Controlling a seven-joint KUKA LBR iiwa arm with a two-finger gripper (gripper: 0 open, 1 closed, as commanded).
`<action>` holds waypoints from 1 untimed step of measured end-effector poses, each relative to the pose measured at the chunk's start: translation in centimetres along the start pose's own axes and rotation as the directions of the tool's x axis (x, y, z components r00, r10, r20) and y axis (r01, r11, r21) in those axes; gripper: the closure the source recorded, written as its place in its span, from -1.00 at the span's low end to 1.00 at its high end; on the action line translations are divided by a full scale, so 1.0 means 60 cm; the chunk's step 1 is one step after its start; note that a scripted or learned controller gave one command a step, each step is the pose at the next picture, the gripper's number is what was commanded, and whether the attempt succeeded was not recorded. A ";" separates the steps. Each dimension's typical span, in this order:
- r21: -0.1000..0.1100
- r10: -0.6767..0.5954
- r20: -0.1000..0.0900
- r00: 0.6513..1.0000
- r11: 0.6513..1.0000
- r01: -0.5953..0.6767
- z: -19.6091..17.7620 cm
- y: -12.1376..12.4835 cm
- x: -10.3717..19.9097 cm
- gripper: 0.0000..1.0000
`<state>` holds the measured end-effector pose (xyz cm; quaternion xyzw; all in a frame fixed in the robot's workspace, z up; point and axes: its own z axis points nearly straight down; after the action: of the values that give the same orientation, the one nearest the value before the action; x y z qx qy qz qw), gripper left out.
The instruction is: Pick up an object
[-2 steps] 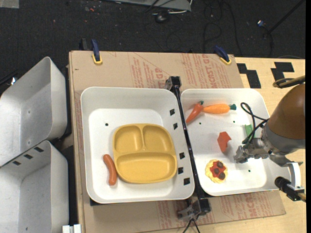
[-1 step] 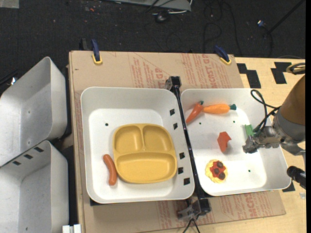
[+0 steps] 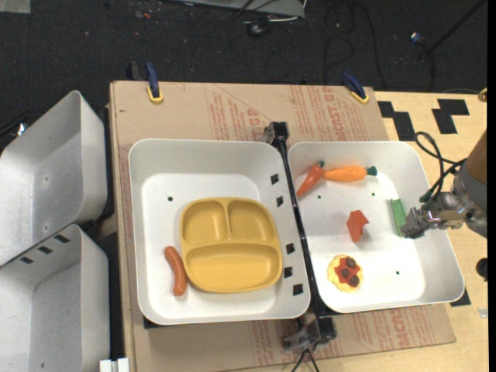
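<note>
Camera view: the gripper [image 3: 412,228] sits low at the right side of the right bin [image 3: 446,285], its tip directly against the lower end of a small green block [image 3: 397,213] lying along the bin's right floor. Whether the pincer is apart, together or clamped on the block cannot be told at this size; nothing is plainly seen between its tips. The green block is judged the piece in hand: small, stiff, light, likely smooth plastic, best taken across its narrow width near mid-length. Just left of the pincer lies a red block [image 3: 357,225], equally rigid and light. Further left and below rests a flat toy pizza [image 3: 346,273], thin and awkward to pinch from above. Up and left of the pincer, two toy carrots [image 3: 341,174] lie end to end near the bin's far wall, rounded and liable to roll. Well to the left, in the left bin [image 3: 147,231], sit a yellow divided plate [image 3: 230,244] and a toy sausage [image 3: 176,270] beside it.
</note>
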<state>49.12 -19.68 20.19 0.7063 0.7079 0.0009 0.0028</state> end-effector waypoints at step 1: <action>-0.001 -0.001 0.001 1.000 1.000 0.001 -0.074 0.003 -0.001 1.00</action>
<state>49.28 -19.72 24.62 0.7059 0.7083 0.0011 0.0034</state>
